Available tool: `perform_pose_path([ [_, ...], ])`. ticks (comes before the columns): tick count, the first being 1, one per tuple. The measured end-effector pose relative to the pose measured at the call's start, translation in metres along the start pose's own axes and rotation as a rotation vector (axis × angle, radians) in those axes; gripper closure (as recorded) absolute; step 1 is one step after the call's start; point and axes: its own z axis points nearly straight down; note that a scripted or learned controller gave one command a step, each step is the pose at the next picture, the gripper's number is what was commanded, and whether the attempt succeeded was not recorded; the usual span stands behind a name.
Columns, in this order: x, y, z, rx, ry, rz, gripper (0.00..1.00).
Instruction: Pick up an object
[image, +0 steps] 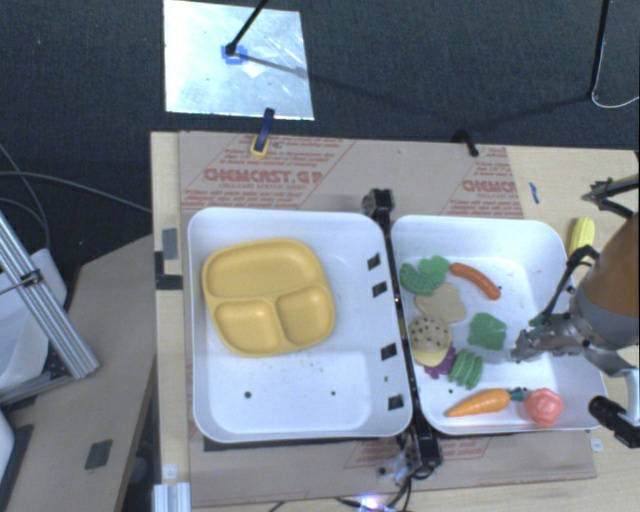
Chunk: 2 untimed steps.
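From my remote station: a yellow divided tray (267, 296) fills the left bin (300, 420); the green toy pepper (487, 330), likely light, stiff and slick, sits mid right bin (540, 238), best pinched across its sides; the gripper (532, 345) hovers beside it.

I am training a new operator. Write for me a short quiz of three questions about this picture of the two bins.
1. True or false: the yellow divided plate lies in the left bin.
2. Which item lies nearest the right bin's front edge? A) hot dog B) carrot C) broccoli
3. Fill in: the gripper hangs over the ____ bin, beside the green pepper.

Key: 1 true; 2 B; 3 right.
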Motion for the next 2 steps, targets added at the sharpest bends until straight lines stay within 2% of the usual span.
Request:
perform_pose_path([
  [1, 0.0, 0.0, 0.0, 0.0, 0.0, 0.0, 0.0],
  [2, 0.012, 0.056, 0.014, -0.002, -0.001, -0.007, 0.0],
])
